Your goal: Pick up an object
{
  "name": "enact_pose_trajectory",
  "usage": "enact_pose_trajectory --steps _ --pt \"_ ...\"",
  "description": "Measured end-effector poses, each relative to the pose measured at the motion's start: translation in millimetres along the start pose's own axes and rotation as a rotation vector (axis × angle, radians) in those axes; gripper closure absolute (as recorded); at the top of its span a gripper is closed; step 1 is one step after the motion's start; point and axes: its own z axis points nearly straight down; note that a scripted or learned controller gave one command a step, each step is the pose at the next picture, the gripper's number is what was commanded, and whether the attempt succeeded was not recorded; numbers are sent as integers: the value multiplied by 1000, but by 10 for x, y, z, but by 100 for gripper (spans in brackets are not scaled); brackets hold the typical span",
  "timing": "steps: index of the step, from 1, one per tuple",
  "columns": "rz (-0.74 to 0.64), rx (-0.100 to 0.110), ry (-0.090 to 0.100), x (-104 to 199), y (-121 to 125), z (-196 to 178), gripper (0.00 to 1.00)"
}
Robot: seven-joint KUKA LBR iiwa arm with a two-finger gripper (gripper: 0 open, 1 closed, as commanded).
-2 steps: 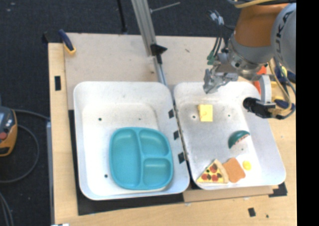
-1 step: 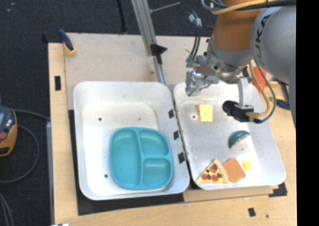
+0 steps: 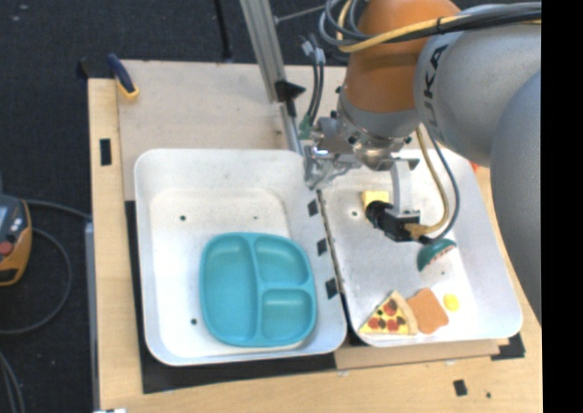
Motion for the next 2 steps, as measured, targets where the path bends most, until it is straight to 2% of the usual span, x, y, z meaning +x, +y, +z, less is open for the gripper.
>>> enact_pose_trajectory --steps 1,2 --pt "0 -1 0 437 -147 -26 100" --pt "4 -1 0 414 -142 -24 0"
